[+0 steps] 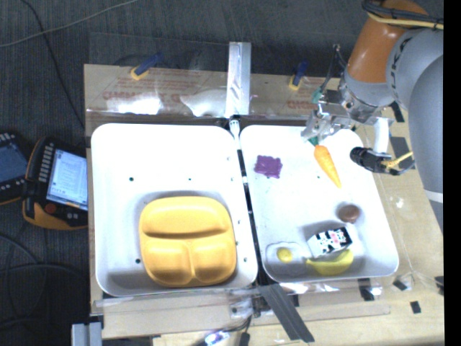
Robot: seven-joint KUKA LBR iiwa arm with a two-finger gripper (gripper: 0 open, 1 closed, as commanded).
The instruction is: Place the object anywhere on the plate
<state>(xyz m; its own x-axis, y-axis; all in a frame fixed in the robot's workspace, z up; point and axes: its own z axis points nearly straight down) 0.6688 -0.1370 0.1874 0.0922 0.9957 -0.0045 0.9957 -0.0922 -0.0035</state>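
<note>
Now, gripper (318, 132): fingers pinched on the carrot's top, over the right bin's (374, 200) far corner.
Carrot (328, 163): dangling, tip slanting down.
Plate (189, 238): yellow, divided, in the left bin (115, 193), well apart.

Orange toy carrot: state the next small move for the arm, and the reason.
Probably carry it leftward over the divider. The orange toy carrot hangs tip-down at the gripper, apparently pinched by its top, above the right white bin, while the yellow sectioned plate lies in the left white bin.
</note>
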